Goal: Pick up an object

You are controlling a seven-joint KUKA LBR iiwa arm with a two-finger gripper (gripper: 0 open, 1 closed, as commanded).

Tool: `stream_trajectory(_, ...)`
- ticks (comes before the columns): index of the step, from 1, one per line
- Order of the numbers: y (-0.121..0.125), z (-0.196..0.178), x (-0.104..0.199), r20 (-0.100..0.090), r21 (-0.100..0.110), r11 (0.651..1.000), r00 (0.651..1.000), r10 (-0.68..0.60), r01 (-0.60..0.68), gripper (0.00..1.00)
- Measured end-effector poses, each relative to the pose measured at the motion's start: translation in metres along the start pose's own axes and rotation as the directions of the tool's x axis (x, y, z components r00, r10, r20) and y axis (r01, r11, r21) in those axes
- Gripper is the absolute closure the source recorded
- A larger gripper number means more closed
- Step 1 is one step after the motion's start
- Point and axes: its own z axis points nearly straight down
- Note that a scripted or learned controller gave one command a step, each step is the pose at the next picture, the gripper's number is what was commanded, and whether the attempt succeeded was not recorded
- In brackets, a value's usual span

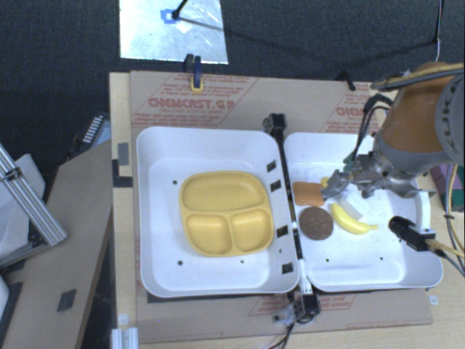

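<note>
Yellow curved banana [354,222], round brown disc [316,223] below the arm; jaws' state unclear

Pale yellow divided tray [221,213] in a white bin [156,217]; yellow banana [352,222], brown disc [317,223], orange-tan block [308,193].

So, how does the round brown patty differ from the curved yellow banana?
The round brown patty is a flat dark disc; the curved yellow banana is long, bent and bright. The patty lies nearer the divider between the bins, the banana to its right. Both lie in the right white bin.
</note>
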Motion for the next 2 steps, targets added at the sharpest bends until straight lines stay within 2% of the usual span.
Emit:
stream_trajectory(1,0.003,-0.007,0.0,0.001,-0.014,1.0,1.0,-0.002,0.002,0.0)
stream_trajectory(2,-0.003,0.05,-0.007,0.001,-0.009,1.0,1.0,0.0,0.0,0.0)
